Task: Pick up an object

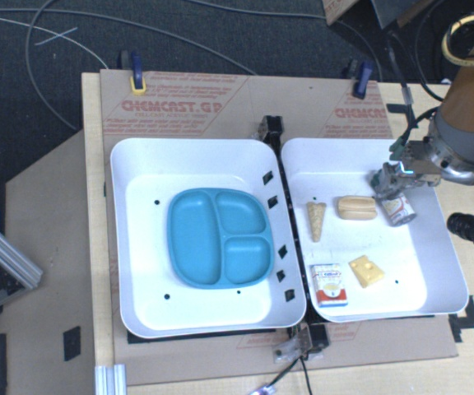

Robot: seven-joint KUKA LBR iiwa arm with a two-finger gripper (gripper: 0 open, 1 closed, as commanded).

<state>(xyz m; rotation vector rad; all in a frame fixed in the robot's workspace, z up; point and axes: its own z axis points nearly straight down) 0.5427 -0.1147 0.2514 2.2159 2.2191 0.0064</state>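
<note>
1. Camera view, gripper (391, 179): it sits low over the upper right part of the right bin (443, 290). Its tips are dark and cluttered against the bin floor, and whether the fingers are spread or closed cannot be told. Nothing can be seen gripped between them.
2. One small can (399, 211), silver with a red and white label, lies tilted just beside and below the gripper. Contact between the two cannot be confirmed.
3. One bread roll (356, 208), tan and oblong, lies on its side just left of the can, apart from it.
4. One wafer cone (315, 220), pale and pointing down, lies left of the roll, near the bin's left wall.
5. One cheese wedge (366, 271), yellow with holes, lies in the lower middle of the right bin, well apart from the gripper.
6. One small carton (329, 285), white with red print, lies flat at the lower left of the right bin, beside the cheese.
7. Count for the right bin: five loose items.
8. The left bin (134, 220) holds one blue divided plate (219, 237) with three compartments, lying flat near its centre.
9. Two bins stand side by side, touching along a black divider (276, 212).
10. Arm (471, 113): one, brown-orange above the grey wrist, entering from the right.
11. Two blue clamps (136, 71) grip the top edge of the board, one at each upper corner.
</note>
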